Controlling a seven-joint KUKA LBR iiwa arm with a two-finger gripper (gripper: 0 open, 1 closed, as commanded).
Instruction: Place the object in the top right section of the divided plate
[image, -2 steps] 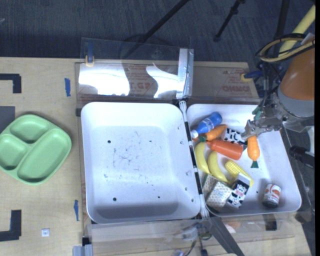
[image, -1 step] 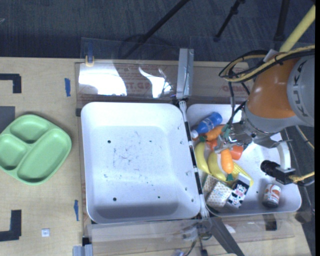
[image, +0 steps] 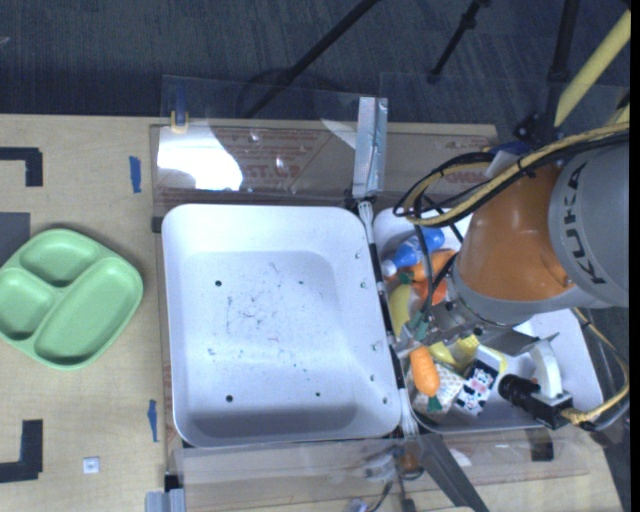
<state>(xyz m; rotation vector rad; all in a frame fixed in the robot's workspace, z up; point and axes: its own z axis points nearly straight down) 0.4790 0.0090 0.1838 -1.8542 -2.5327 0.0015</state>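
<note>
The green divided plate (image: 68, 298) lies on the wooden bench at the far left, outside both bins, with three hollows. My gripper (image: 434, 326) is down in the right bin (image: 566, 332), largely hidden under the grey and orange wrist. It sits among a heap of small things: an orange carrot-like piece (image: 425, 372), a yellow piece (image: 400, 306), a blue piece (image: 405, 254) and a black-and-white block (image: 478, 385). The wrist hides whether anything is gripped.
The left bin (image: 270, 310) lies between the plate and the right bin, its raised rim standing in between. A clear plastic panel (image: 270, 150) stands behind it. Black tape marks (image: 22, 165) dot the bench around the plate.
</note>
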